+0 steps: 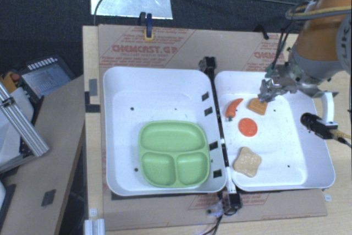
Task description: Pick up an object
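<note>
The right bin (308,173) holds several toy foods. A small orange-brown cracker (256,107) lies near its back, a red chili-shaped piece (233,108) to its left, a flat red disc (248,127) in the middle and a tan bread piece (247,162) near the front. My gripper (268,92) hangs just above the cracker's back right corner, its tips pointing down at it. The arm comes in from the right.
The left bin (118,96) holds a green three-compartment plate (174,153). A black divider strip (214,118) runs between the bins. A black fixture (316,124) sits over the right bin's right side. Cardboard lies under both bins.
</note>
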You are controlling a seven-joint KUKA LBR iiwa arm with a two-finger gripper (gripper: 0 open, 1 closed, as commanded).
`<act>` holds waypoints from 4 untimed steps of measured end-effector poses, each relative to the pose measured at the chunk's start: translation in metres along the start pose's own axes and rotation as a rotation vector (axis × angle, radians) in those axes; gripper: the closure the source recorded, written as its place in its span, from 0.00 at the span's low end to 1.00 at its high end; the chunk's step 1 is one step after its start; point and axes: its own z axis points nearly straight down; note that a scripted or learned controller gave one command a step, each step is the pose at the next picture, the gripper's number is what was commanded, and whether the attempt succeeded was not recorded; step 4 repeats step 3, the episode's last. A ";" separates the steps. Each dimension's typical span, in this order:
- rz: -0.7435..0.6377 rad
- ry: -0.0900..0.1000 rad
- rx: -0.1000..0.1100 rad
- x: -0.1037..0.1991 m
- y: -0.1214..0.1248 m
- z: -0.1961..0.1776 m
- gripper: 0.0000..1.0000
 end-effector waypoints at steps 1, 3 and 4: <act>0.001 0.000 0.002 0.045 -0.007 0.000 1.00; 0.000 0.001 0.001 0.148 -0.006 0.006 1.00; 0.000 0.001 0.001 0.148 -0.006 0.006 1.00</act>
